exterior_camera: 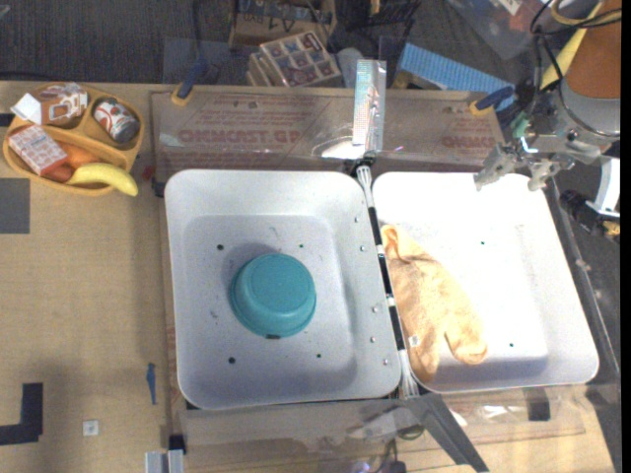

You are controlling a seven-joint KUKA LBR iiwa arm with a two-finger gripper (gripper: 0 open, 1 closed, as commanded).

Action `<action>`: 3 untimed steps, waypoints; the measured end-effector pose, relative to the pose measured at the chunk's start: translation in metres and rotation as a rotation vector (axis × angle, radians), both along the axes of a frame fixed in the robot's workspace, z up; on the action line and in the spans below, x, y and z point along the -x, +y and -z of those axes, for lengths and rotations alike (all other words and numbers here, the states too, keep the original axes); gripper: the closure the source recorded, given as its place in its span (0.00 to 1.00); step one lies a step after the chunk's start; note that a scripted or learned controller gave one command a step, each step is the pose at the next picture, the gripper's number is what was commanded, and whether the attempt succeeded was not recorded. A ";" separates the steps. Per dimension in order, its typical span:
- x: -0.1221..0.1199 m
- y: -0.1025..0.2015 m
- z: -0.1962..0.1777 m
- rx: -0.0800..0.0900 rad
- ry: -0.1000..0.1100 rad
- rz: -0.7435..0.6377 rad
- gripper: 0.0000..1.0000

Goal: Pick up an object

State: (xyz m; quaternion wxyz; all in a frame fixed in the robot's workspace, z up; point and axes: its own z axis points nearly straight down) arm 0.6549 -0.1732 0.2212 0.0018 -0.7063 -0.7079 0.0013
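Observation:
A teal bowl [274, 294] lies upside down in the middle of the left bin [197, 205]. A tan-orange cloth [434, 308] lies crumpled along the left side of the right bin [532, 264], reaching from its middle to its near edge. My gripper [514, 173] hangs over the far right corner of the right bin, well away from the cloth. Its fingers [488, 172] are spread open with nothing between them.
A yellow tray [30, 170] with a banana and food packets sits at the far left of the bench. A cardboard strip [256, 136] runs behind both bins, with a shiny upright packet [369, 106] at the divide. Clutter and cables lie beyond.

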 end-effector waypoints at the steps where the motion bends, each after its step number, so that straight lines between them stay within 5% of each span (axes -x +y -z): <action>1: 0.060 0.040 0.083 0.001 0.000 0.071 0.00; 2: 0.095 0.045 0.132 0.001 -0.014 0.063 0.00; 3: 0.080 -0.004 0.108 0.001 -0.004 -0.071 0.00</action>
